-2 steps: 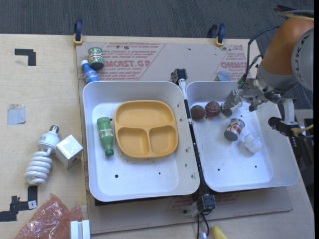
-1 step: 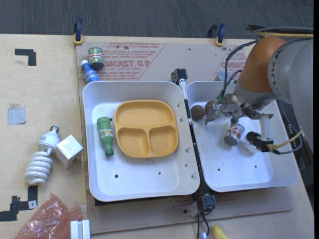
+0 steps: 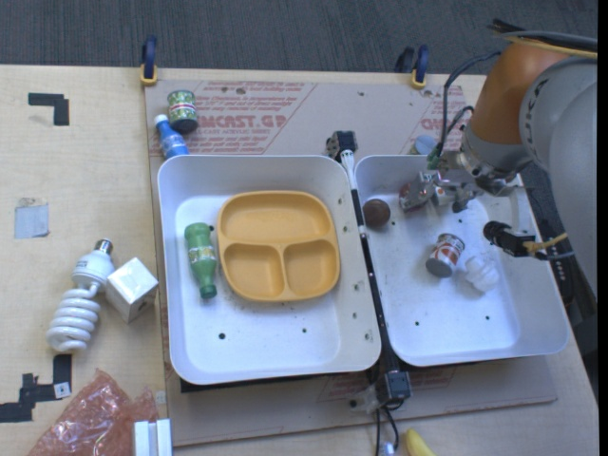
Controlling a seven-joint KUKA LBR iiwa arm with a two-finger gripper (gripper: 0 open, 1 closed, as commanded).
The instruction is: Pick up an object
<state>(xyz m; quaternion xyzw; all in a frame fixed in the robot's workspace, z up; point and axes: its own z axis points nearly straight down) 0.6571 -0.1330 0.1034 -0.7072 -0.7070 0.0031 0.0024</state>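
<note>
Three loose things are noted in the right bin [image 3: 475, 354], where the gripper [image 3: 432, 194] is found low over the far half of the floor. Whether the gripper is open or closed cannot be told from this view, and nothing is confirmed as held.

A brown round object [image 3: 377, 213] is recorded beside the gripper, on the side of the wall shared by the two bins and close to that wall. A small can [image 3: 444, 255] is recorded near the gripper on the side toward the bin's near edge, apart from it. The can is lying over, with its long axis slanted: its grey end is turned toward the near edge and the shared wall. A clear plastic piece [image 3: 481, 272] is set just beside the can, further from the gripper.

The can and the brown object are judged about equally near. The pick is judged not yet made. For the can, a short travel toward the near edge is called for, with the closing line set across the slanted axis; a roll against the clear piece is the noted risk.

The left bin [image 3: 266, 359], with a yellow plate [image 3: 280, 245] and a green bottle [image 3: 200, 258], is well apart.
</note>
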